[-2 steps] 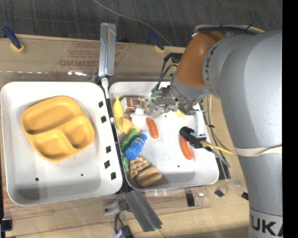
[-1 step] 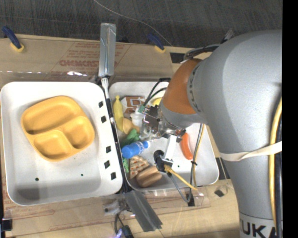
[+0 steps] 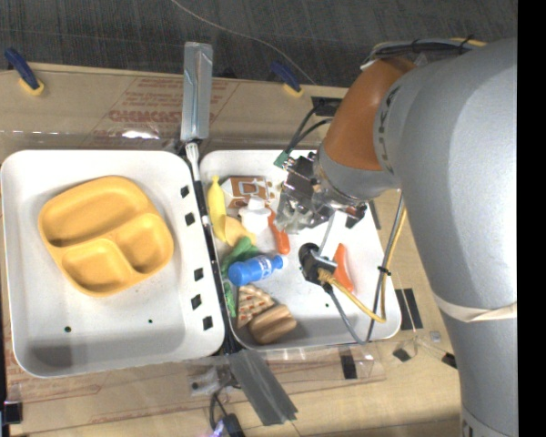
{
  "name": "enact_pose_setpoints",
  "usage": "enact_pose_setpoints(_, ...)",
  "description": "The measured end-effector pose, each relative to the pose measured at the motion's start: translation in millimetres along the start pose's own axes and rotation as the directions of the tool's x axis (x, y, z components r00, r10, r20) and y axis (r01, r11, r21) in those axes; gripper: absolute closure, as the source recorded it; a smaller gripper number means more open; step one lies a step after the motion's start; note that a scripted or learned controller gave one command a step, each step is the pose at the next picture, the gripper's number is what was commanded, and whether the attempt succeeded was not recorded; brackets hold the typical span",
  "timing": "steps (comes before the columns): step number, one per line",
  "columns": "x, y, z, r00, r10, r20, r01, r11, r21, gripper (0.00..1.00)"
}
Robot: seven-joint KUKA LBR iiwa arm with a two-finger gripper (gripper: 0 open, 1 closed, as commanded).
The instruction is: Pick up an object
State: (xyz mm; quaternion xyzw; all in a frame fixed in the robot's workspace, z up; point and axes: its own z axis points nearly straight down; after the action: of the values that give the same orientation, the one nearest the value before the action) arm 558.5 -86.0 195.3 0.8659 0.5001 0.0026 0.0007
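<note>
Here the claw point(image 3: 296, 215), grip unclear, hangs beside a carrot point(image 3: 279, 235) lying near-vertical.

- Light falls evenly from above me; both white bins point(image 3: 18, 244) read bright, nearly washed out.
- My arm point(image 3: 455, 153) looms large and soft-edged.
- Soft shadows sit under the yellow tray point(image 3: 105, 235).
- The whole picture is slightly grainy, fine detail smeared.

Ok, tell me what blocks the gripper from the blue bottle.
Nothing visible does. The gripper hangs in the right bin, up and to the right of the blue bottle; the gap between them shows bare bin floor, with an orange piece beside that path.
</note>
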Motion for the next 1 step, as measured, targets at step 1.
enact_pose_setpoints(1,1.6,66.4,84.2,0.994,0.108,0.003,-0.108,0.994,0.0,1.0)
